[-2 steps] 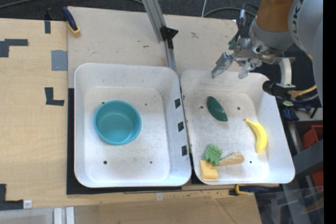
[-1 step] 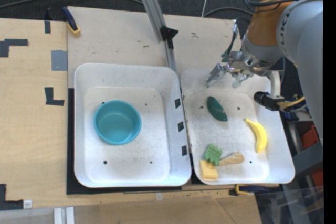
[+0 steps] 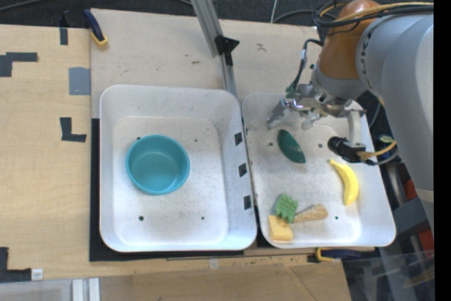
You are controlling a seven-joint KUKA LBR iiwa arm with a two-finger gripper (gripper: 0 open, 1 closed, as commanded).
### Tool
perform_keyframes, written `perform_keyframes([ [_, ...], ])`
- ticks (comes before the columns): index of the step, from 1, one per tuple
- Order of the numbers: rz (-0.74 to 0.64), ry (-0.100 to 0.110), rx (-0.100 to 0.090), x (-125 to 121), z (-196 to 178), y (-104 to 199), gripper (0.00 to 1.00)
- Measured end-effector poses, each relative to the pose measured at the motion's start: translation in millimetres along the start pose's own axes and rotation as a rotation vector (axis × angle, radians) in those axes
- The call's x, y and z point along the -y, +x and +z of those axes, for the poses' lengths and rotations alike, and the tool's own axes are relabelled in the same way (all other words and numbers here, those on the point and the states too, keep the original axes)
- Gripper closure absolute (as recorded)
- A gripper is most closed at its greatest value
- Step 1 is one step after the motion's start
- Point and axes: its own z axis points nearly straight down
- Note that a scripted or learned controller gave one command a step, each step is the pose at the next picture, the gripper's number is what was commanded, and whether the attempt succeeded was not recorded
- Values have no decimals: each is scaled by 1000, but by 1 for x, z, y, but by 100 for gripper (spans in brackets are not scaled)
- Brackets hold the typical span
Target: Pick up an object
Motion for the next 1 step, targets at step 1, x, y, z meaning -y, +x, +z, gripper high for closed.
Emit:
perform_keyframes([
  [1,-1,-4,1,-1,-13,0,100],
])
